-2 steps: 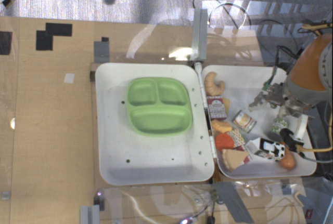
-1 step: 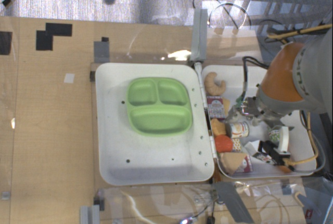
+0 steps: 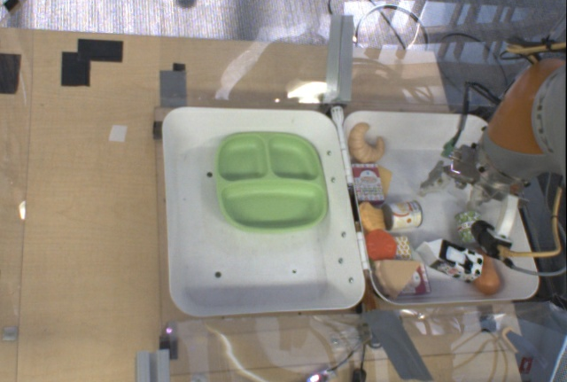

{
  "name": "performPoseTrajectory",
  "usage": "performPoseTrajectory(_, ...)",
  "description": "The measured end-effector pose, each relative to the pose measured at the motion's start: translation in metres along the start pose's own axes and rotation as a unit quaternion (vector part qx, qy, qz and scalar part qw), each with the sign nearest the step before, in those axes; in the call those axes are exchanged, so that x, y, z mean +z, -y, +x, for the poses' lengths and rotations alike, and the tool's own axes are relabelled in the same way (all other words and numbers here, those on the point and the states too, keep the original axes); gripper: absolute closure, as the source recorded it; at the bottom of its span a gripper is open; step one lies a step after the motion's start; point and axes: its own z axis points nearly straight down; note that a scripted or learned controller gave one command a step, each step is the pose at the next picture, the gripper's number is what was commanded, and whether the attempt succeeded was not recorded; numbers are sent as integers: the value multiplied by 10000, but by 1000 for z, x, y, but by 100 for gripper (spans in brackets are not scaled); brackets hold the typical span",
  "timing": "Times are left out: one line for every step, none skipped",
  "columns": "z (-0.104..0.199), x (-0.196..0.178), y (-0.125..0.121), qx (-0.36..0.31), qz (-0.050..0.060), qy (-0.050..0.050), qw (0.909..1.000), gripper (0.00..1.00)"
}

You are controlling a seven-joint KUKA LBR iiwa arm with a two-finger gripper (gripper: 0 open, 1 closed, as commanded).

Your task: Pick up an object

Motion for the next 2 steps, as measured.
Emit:
performPoseTrajectory(58,-1,46,-664,-10,-19,9978,0)
performPoseTrajectory(67,-3,96,-1100,-30,-20,9939,0)
